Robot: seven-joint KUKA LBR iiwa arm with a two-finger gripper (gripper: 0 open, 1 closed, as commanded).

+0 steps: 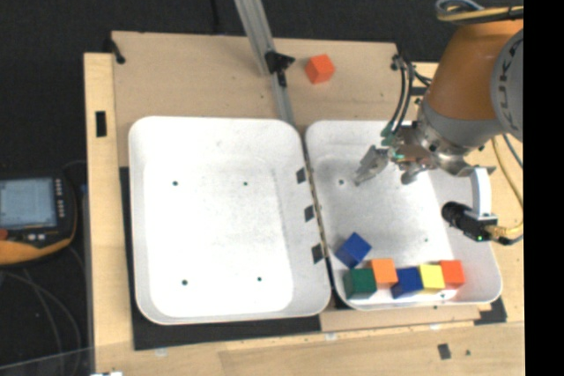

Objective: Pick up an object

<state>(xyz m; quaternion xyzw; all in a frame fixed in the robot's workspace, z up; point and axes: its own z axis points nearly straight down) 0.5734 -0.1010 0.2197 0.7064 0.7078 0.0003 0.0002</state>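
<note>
Above right bin (328,156), open claw (385,168)

The gripper (385,167) hangs open and empty over the right bin (339,145); coloured blocks (405,277) line its near wall.

Bench (211,70): tan board top, lighter wood border left and front. Two white bins sit on it side by side, touching along the middle: left bin (145,216), right bin (339,141). Dark mat edge shows under the left bin's left and front sides. Orange cube (319,69) lies on bare board behind the bins, near the back edge. Metal post (251,13) rises at a slant from the board just left of the cube, base by the bins' seam
</note>
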